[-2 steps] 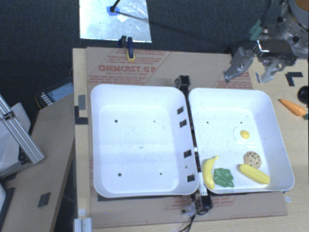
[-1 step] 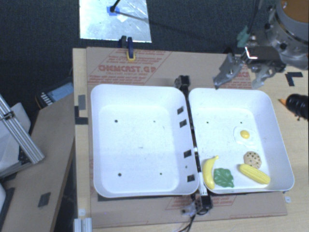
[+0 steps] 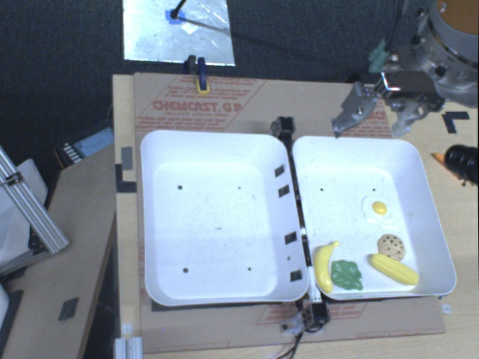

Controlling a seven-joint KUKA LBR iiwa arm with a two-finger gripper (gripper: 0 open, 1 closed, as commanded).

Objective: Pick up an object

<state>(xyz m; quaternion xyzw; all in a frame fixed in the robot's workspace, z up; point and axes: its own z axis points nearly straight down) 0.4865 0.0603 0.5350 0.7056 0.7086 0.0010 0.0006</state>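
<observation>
Metal pincer point(image 3: 380, 115) spread open above glossy white plastic bin point(image 3: 419, 163).

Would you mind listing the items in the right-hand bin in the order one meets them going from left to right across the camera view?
Banana → green leafy piece → fried egg → cookie. The corn cob spans the same stretch as the egg and cookie, so I leave it out.

Gripper point(image 3: 378, 120) apparently open above right bin point(image 3: 430, 193); banana point(image 3: 324, 268), cookie point(image 3: 391, 245) inside
</observation>
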